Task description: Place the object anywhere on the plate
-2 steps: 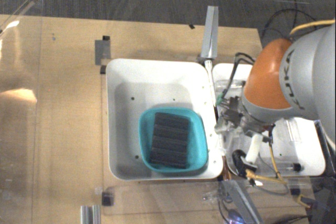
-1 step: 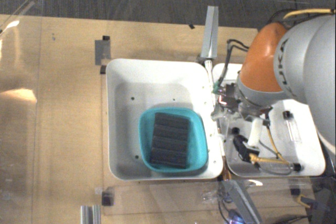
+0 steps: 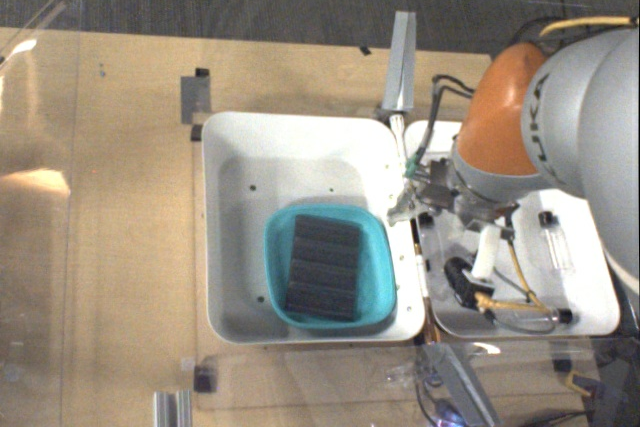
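Two white bins (image 3: 225,215), one teal plate (image 3: 378,255), one dark ridged block (image 3: 324,267).

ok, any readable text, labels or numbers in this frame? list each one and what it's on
"UK": dark letters on the grey arm shell beside the orange band, cut off by the curve, so only part of the brand reads.
No text shows on the teal plate, the dark ridged block lying on it, or the white bins.
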{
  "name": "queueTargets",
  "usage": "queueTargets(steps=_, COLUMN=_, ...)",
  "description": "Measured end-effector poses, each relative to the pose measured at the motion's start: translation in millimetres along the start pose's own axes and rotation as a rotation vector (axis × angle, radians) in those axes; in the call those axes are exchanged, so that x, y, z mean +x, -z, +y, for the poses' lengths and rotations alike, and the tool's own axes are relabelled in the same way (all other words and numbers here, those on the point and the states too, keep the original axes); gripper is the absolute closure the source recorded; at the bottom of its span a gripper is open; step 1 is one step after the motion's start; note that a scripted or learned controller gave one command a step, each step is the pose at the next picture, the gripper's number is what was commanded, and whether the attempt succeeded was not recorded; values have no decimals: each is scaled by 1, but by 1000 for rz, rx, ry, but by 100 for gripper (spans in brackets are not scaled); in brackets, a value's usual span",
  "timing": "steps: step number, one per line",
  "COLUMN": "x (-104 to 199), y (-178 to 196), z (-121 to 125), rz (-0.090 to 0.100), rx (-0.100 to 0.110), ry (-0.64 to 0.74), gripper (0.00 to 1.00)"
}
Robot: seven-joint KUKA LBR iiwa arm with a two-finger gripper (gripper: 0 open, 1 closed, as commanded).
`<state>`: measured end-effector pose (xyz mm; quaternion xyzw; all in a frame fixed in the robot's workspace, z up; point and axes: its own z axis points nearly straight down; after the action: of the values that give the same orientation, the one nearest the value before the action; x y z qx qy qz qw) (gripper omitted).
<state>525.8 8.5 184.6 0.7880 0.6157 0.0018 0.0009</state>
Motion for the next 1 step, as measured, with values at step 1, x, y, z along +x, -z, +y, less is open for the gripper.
queueTargets(steps=1, x=2, y=11, z=2, rz=2, rx=-5, ry=6, gripper=100)
